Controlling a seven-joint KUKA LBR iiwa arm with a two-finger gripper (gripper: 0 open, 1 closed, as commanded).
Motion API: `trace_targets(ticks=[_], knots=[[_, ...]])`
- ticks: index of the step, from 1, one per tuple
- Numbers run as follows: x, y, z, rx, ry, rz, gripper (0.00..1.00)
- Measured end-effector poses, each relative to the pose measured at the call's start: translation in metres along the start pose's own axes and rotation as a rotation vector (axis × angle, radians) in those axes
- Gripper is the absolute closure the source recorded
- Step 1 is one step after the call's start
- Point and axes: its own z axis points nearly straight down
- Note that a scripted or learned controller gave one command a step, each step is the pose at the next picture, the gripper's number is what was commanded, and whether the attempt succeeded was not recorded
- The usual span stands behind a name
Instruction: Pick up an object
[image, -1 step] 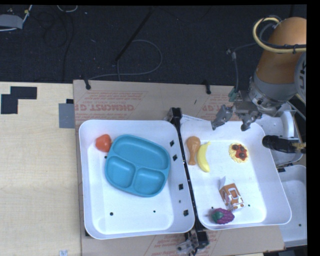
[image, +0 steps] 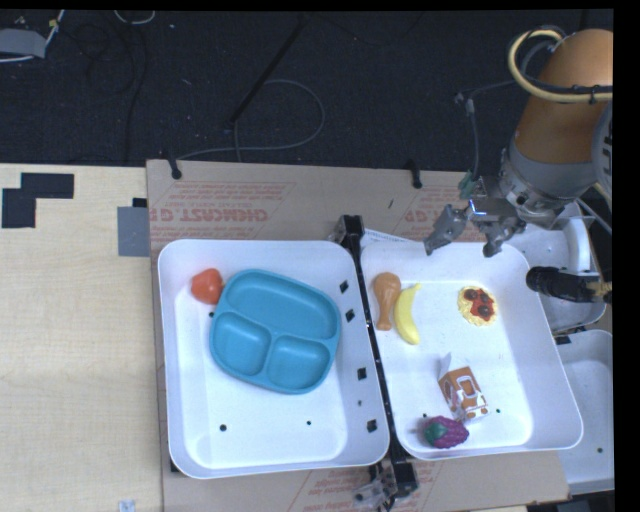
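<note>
The right bin (image: 520, 330) holds a yellow banana (image: 407, 314), a brown drumstick (image: 386, 298), a small round pizza (image: 477, 304), an orange and white carton (image: 463, 392) and a purple item (image: 444, 432). My gripper (image: 468, 232) hangs above the far rim of this bin, open, with nothing between its two dark fingers (image: 442, 230). It is up and to the right of the banana and above the pizza in the view.
The left bin (image: 190, 400) carries a blue divided tray (image: 275, 330) and a red-orange tomato (image: 206, 286) at its far left corner. A black divider (image: 362, 330) runs between the bins. Cables trail across the dark area behind the bench.
</note>
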Motion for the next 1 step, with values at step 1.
trace_targets(ticks=[1], knots=[[-0.0023,-0.0023,0.0644,0.006,0.000,0.002,0.00]])
